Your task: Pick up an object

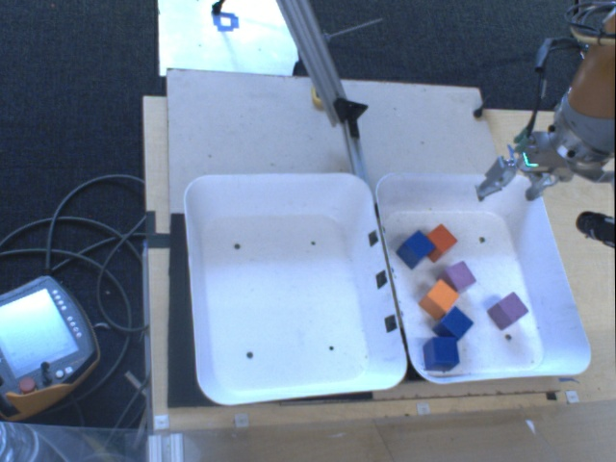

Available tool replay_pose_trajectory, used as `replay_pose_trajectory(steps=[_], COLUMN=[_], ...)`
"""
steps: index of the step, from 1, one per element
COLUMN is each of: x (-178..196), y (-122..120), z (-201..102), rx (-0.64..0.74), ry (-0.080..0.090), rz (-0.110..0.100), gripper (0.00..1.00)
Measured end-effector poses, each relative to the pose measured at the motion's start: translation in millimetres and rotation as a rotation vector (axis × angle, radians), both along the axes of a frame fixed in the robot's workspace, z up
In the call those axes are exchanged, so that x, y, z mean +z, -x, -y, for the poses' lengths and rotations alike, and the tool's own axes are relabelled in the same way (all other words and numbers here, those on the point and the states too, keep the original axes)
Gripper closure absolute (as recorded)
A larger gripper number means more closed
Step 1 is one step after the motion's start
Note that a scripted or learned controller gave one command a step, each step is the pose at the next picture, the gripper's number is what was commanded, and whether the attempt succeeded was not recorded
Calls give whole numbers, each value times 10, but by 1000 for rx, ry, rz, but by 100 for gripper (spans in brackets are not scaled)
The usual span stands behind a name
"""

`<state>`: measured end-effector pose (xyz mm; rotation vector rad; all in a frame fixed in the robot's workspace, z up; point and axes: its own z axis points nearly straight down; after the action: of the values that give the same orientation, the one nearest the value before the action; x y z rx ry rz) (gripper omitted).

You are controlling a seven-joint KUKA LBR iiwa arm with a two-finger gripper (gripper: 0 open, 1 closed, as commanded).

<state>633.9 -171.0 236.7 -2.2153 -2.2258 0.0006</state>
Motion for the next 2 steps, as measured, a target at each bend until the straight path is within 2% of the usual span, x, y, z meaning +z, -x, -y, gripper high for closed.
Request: replay_pose_trajectory(steps=[1, 2], x=[23, -427], y=[-7, -90], z=[0, 18], rx=[1, 1], ry=[2, 1], rz=[3, 0], gripper=[0, 0])
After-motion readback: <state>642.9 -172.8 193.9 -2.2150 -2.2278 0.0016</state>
